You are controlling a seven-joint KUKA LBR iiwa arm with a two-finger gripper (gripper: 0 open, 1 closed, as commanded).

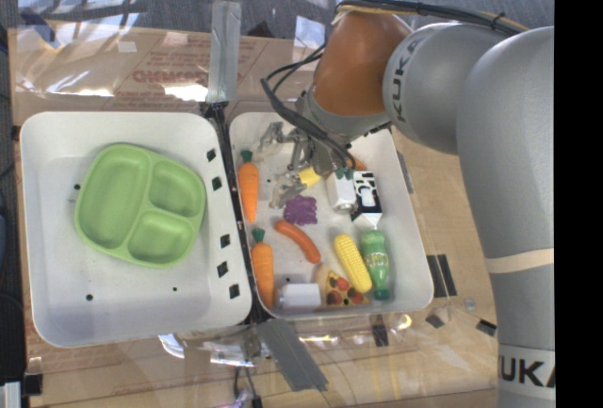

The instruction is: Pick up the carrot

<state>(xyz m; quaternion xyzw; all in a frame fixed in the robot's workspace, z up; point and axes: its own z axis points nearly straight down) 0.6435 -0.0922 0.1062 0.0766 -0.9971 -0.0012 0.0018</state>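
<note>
Jaws (300, 155), their opening impossible to tell, hang right of the far carrot (248, 190); crowding toys risk a wrong grab.

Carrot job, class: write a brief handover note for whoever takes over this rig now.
Gripper: above the upper part of the right white bin, among the toys; finger state unreadable, nothing seen held.
Upper orange carrot with green top: lying by the bin's left wall.
Lower orange carrot: same wall, nearer the front.
Green divided plate: in the left white bin.
Done: nothing lifted.
Left: grasp a carrot and raise it.
</note>
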